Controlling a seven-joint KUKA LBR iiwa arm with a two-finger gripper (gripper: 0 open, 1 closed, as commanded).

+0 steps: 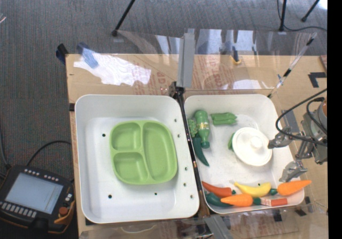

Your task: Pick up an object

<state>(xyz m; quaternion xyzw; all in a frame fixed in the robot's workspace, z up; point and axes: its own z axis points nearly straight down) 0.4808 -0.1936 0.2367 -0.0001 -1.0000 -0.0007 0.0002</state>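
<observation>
The right bin (267, 105) holds toy food: a white round dish (251, 146), a green bottle (201, 124), a green pod (223, 119), a dark green chili (201, 151), a yellow banana (253, 188), and orange carrots (236, 199) (293, 186) along the front edge. My gripper (285, 156) hangs over the bin's right rim, just right of the white dish. Its fingers are spread open, one fingertip (277, 141) near the dish and the other above the right carrot. Nothing sits between them.
The left bin (88, 179) carries a green divided plate (143, 152). A metal post (185, 64) rises behind the gap between the bins. A crumpled plastic bag (113, 69) lies at the back left of the bench. A control pendant (33, 195) sits on the floor at lower left.
</observation>
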